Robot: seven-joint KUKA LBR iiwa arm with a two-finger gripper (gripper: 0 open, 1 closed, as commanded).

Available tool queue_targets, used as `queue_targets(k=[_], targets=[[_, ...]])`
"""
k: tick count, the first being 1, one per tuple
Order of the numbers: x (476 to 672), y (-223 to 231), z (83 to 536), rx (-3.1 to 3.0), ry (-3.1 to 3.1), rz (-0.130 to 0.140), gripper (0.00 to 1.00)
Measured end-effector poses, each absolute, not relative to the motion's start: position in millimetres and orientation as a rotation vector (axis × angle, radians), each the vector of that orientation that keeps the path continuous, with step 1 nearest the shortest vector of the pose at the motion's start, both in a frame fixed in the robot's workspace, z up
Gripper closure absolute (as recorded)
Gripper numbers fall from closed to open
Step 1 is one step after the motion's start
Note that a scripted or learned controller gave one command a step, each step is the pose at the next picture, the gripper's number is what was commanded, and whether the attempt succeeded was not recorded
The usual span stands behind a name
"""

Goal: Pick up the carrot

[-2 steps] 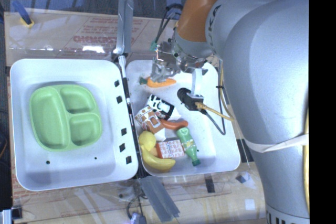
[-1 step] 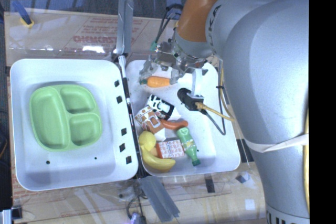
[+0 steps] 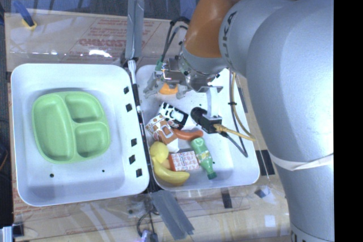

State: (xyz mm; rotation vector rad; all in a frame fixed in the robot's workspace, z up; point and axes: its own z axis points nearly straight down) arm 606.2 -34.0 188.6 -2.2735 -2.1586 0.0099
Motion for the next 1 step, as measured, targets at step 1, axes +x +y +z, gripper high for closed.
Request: queue_targets(k=[1], targets=[[636.8, -107.3, 89.2, -2.365, -2.062, 0.006, 0.00]])
